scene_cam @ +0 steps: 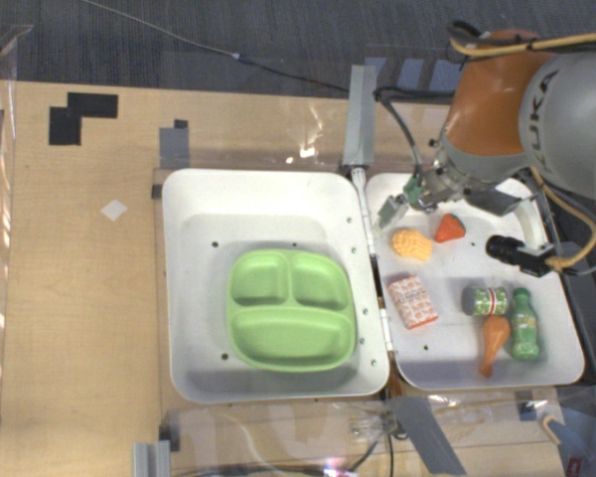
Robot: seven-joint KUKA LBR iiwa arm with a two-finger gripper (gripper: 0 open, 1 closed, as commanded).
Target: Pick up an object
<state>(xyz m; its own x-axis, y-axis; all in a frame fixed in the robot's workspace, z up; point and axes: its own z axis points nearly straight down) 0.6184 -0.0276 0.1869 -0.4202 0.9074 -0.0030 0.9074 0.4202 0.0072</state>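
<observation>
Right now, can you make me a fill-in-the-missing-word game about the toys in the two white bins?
1. The green tray with three sections lies in the ____ bin.
2. The carrot lies right beside the green ____.
3. The gripper hovers near the far edge of the ____ bin.
4. The color of the corn is ____.

Missing words: left; bottle; right; yellow

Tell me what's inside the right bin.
The right bin holds yellow corn, a red-orange piece, a patterned box, a can, a carrot and a green bottle. The arm covers its far corner.
</observation>
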